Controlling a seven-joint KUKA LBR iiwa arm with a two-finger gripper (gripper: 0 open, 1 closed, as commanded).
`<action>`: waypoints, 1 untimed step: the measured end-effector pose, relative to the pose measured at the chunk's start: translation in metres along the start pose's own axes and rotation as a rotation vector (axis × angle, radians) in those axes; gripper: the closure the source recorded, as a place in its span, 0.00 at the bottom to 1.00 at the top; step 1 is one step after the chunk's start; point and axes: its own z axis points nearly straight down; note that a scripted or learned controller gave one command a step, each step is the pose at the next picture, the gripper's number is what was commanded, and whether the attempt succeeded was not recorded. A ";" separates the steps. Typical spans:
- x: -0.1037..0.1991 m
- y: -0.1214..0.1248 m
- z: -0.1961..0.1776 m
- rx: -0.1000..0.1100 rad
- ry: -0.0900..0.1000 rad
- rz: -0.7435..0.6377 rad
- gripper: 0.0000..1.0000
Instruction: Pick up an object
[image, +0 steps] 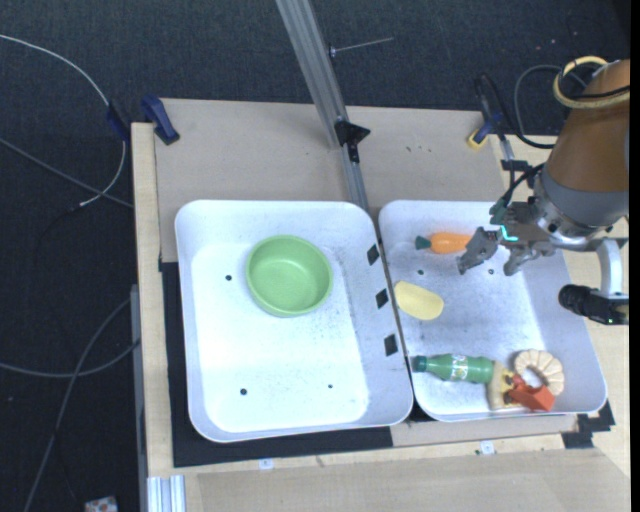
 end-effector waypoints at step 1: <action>0.000 0.001 -0.002 -0.005 0.000 0.000 0.00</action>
